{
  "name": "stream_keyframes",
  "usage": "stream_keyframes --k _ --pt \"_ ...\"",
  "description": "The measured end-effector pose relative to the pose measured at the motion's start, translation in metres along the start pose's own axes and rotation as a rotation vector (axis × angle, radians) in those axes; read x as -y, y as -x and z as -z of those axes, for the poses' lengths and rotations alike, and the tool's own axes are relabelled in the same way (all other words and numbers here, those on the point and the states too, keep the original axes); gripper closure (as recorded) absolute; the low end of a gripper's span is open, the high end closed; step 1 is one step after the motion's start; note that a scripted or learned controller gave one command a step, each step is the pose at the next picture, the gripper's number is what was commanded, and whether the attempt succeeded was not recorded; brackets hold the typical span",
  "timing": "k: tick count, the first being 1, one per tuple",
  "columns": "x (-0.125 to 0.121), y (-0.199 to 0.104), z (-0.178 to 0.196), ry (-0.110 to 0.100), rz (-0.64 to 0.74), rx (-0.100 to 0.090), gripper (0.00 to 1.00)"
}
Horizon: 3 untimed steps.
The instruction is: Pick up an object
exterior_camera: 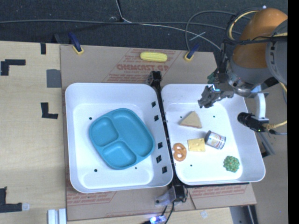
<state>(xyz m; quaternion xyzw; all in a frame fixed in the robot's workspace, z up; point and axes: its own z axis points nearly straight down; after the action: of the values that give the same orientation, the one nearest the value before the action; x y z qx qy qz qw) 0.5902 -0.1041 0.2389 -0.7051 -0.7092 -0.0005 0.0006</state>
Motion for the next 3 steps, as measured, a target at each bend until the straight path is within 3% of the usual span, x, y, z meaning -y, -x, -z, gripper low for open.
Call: stream_keyframes --k 2,3 --pt "0.039 -0.090 -0.017 -0.004 -0.001 0.001 1.00" --pt "0.047 -0.138 -0.009 -0.001 0.001 0.000 1.00"
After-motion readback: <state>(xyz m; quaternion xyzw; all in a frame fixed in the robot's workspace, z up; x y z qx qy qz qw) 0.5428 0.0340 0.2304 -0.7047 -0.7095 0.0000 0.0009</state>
